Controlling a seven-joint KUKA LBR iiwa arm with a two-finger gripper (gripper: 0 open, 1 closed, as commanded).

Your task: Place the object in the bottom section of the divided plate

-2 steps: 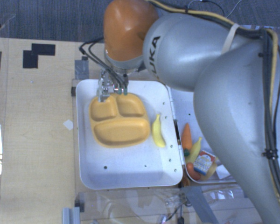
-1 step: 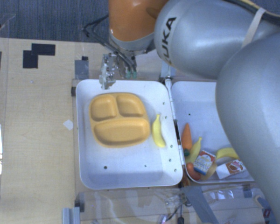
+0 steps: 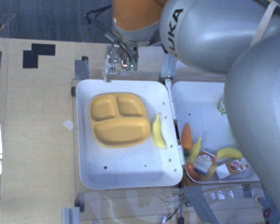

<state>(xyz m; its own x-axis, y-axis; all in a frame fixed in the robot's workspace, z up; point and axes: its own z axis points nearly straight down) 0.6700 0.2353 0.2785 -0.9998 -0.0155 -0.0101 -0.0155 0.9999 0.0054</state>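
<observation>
The big grey arm [image 3: 224, 31] covers most of the right bin [image 3: 200, 97], so the food toys heaped at that bin's near edge are probably just spares. The left bin [image 3: 130, 176] carries the yellow divided plate [image 3: 119, 119] toward its far edge, with the wide bottom section facing the near side and nothing in it. The gripper [image 3: 120, 62] hangs over the bin's far rim with nothing between its fingers; they look slightly apart. The banana [image 3: 157, 131], small, yellow, gently curved and smooth, lies on the bin floor just beside the plate's right edge, near the right wall. So it's not placed yet, I'd say.
</observation>
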